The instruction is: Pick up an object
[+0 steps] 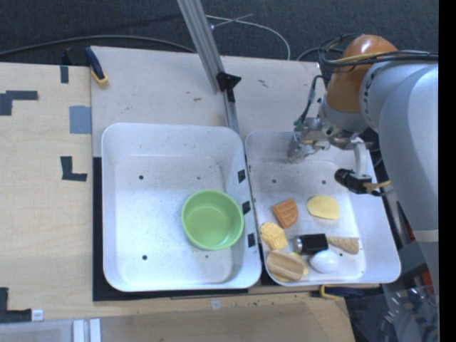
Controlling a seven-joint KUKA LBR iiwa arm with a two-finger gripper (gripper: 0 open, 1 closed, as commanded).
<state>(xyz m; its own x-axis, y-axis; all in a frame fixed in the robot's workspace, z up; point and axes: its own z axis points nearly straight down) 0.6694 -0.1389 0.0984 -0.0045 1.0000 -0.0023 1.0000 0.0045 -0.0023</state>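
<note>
Nothing is picked yet. The gripper [298, 150] hangs over the far end of the right bin [377, 266], nothing visible in it; whether it is open cannot be told. The objects, among them an orange cracker [286, 212] and yellow piece [323, 206], lie near the bin's front, well apart from it.

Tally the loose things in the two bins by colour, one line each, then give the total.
Green: 1, the bowl
Yellow: 2, the oval piece and the bumpy piece
Orange: 1, the waffle piece
Tan: 2, the bun and the wedge
Black: 1, the block
White: 1, the egg
Total: 8
</note>
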